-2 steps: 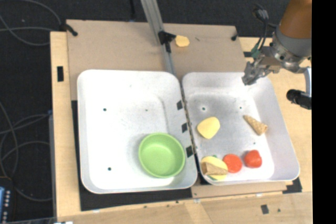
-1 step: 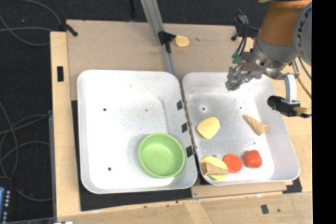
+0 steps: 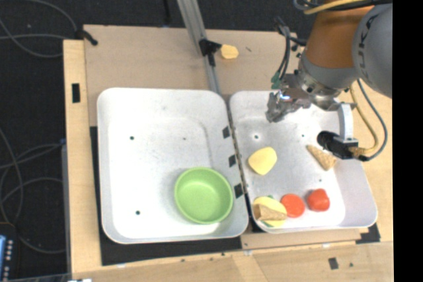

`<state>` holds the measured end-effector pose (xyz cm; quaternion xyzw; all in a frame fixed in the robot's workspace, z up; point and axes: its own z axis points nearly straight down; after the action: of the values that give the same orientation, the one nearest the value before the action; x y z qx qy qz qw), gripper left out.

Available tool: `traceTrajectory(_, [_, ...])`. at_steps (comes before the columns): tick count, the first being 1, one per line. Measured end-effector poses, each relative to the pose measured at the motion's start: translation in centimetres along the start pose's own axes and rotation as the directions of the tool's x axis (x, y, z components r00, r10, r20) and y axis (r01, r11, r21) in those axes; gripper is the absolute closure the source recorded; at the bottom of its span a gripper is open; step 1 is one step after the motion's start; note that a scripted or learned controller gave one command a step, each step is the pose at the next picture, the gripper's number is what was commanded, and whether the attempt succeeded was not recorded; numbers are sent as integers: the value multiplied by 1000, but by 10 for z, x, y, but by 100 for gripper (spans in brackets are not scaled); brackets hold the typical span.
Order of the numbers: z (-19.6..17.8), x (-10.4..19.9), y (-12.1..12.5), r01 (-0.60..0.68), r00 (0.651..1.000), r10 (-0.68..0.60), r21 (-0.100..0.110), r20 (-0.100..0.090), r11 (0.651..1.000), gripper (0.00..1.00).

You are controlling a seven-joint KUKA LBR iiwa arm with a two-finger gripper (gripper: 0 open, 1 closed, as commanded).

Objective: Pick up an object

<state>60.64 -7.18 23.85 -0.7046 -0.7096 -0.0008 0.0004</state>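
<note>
Starting at the left, we see the left bin (image 3: 132, 122) taking up the centre-left of the frame, with a light green bowl (image 3: 203, 194) sitting upright in its lower right corner. We find no readable writing, brand or label on it or on anything else in the frame.

Moving right, a grey metal rail (image 3: 188, 6) slants down from the top centre to the gap between the bins, and just to its right, on the bare brown bench (image 3: 139, 56), lies a small yellow piece (image 3: 229, 51).

The right bin (image 3: 350, 198) holds the objects that could be picked. A pale yellow rounded piece (image 3: 262, 160) lies left of centre. Along the bottom edge, from left to right, we see a yellow and tan item (image 3: 269, 211), an orange-red round one (image 3: 293, 205) touching it, and a red one (image 3: 318, 199) just beside. A tan wedge (image 3: 321, 156) lies near the right wall.

The gripper (image 3: 276, 110) hangs over the upper left part of the right bin, apart from all the objects, with nothing between its fingers; we cannot tell how the jaws stand. The arm (image 3: 340, 36) fills the upper right.
</note>
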Motion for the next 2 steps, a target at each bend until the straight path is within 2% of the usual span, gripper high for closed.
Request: traceTrajectory(2, [-6, 107, -18, 2, 1000, -2, 0, -1, 1000, 100])
